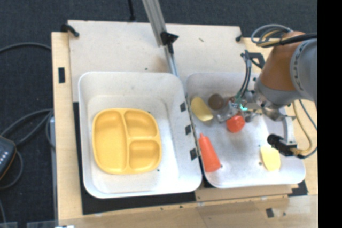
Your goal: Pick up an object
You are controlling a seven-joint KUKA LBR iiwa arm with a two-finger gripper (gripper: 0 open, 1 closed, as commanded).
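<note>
A yellow divided plate (pixel 127 141) is lying in the left bin (pixel 91 179), filling most of its floor, with its three compartments facing up. Just past the seam where the two bins are touching, in the right bin (pixel 240 179), a pale yellow rounded piece (pixel 202 109) is sitting near the left wall at about ten o'clock of that bin's floor, and a small brown round object (pixel 216 101) is resting just beside it at its two o'clock. Below them, at about eight o'clock in the bin, an orange carrot-shaped object (pixel 209 152) is lying along the left wall, its narrow end pointing up toward the pale yellow piece. I am reaching in from the right, my grey arm (pixel 299 69) with its orange band (pixel 278 64) hanging over the bin's upper right corner, and my gripper (pixel 239 110) is hovering low near the bin's centre. A red round object (pixel 235 123) is sitting right under my fingertips, at their six o'clock, touching or nearly touching them; I cannot tell how wide my jaws are standing, nor whether they are closing on it. Farther right, at about four o'clock in the bin, a light yellow wedge-like piece (pixel 270 158) is lying well apart from the red one, just below a black fitting (pixel 278 142) on my cabling.
</note>
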